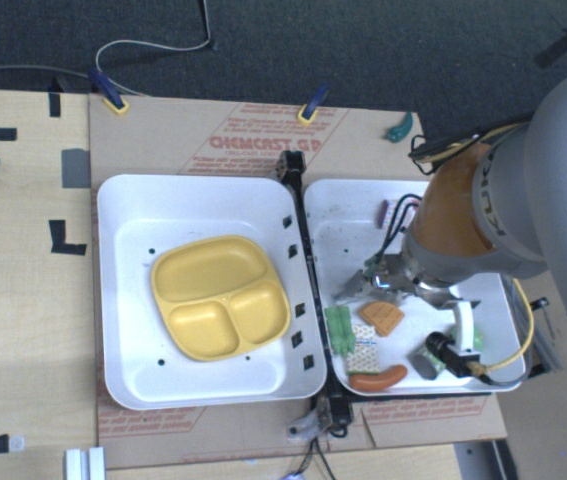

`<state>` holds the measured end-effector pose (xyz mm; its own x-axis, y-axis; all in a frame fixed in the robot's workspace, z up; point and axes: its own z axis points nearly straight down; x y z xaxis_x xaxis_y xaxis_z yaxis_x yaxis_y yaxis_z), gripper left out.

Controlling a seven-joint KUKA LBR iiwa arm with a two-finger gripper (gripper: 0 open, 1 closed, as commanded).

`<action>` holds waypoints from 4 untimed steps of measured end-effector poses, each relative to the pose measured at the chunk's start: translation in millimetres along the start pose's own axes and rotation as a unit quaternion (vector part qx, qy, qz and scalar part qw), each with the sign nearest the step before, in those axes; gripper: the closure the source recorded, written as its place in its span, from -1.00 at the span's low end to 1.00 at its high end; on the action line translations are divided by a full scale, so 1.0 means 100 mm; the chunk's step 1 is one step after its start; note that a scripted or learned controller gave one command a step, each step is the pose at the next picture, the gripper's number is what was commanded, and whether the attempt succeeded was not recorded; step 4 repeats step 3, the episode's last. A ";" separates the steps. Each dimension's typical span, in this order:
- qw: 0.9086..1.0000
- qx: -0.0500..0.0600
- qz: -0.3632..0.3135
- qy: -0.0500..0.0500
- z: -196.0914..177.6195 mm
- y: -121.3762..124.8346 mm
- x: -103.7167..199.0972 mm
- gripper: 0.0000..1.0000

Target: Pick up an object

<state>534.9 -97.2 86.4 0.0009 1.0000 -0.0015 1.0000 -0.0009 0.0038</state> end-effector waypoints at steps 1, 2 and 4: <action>1.000 -0.001 0.000 0.000 0.00 -0.43 -0.18 -1.00; 1.000 -0.002 0.000 -0.001 -0.10 -0.42 -0.18 1.00; 1.000 0.001 -0.001 0.000 -1.34 -0.30 0.17 1.00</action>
